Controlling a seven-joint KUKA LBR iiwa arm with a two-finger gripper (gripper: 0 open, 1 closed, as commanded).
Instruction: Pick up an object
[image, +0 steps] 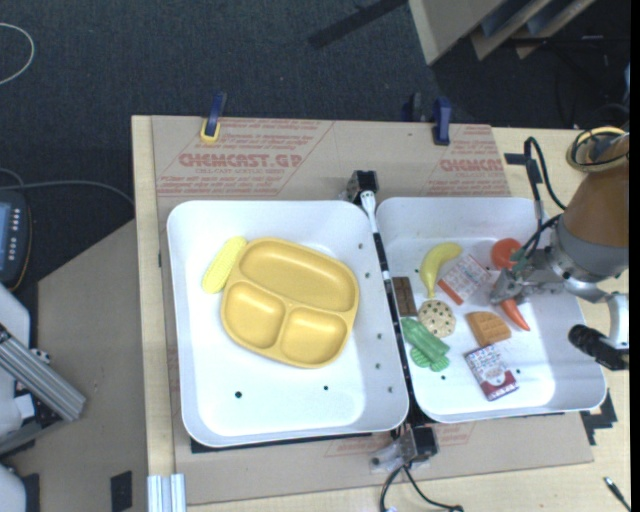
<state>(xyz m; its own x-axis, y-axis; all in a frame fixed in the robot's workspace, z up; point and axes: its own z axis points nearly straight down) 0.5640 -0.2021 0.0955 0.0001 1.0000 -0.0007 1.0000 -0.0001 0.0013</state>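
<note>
My gripper (508, 288) reaches in from the right and hangs low over the right bin (560, 392). It sits just above an orange carrot (517, 314) and beside a red tomato (505, 250). A white and red wrapper (462, 272) lies just left of it. Farther left are a yellow banana (438, 262), a round cookie (436, 318), a green pickle (426, 346) and a brown chocolate bar (402, 295). A slice of toast (488, 326) and a red packet (493, 371) lie toward the front.
The left bin (200, 400) holds a yellow divided plate (290, 300), with a yellow corn cob (223, 263) at its left edge. A black divider (380, 262) runs between the bins. The arm's orange band (603, 205) stands over the right bin's right rim.
</note>
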